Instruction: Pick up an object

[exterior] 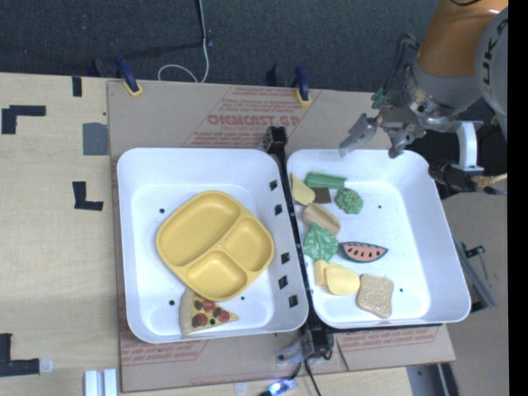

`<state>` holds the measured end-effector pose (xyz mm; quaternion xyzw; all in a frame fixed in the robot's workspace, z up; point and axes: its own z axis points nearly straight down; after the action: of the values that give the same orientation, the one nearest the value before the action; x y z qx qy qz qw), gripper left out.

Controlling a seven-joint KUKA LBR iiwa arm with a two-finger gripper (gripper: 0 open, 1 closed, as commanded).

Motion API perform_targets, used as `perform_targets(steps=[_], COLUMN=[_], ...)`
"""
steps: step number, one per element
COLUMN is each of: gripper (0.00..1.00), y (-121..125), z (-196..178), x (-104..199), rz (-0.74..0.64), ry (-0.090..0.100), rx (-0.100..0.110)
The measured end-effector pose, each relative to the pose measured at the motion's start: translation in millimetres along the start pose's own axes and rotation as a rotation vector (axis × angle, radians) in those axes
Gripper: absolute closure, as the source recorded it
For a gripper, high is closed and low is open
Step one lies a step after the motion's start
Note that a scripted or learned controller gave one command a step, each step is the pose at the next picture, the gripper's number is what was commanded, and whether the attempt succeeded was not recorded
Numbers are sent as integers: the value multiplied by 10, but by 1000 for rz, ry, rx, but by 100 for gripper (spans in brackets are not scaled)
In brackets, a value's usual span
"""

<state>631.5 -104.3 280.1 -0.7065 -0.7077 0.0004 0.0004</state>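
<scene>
Gripper (379, 142) up over the top rim of the right bin (412, 246), fingers apart, nothing btwn them, no pick yet.

Arm comes in from upper right of frame; the gripper hangs above the bin's upper edge, prob. a hover before descent, w/ jaws spread ready to straddle a piece. Toy foods crowd the bin's left side, near the divider: green bean (326, 180) at top, long axis running left-right; broccoli (349, 200) just below-right of it; watermelon slice (364, 252) mid-bin, long axis near horizontal, curved rind down; toast (375, 294) at lower centre. The bean and broccoli sit closest to the gripper, so likeliest targets. Left bin (136, 246) holds a yellow divided plate (214, 243) w/ a pizza slice (202, 312) poking out under its lower edge.
</scene>
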Motion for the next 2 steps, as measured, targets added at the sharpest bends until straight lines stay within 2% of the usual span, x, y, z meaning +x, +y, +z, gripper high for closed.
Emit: perform_targets(steps=[1, 2], gripper=[0, 0], y=[58, 377], z=[1177, 1901], x=[-491, -470], rz=[-1, 0], ry=[-2, -2], rx=[-10, -7])
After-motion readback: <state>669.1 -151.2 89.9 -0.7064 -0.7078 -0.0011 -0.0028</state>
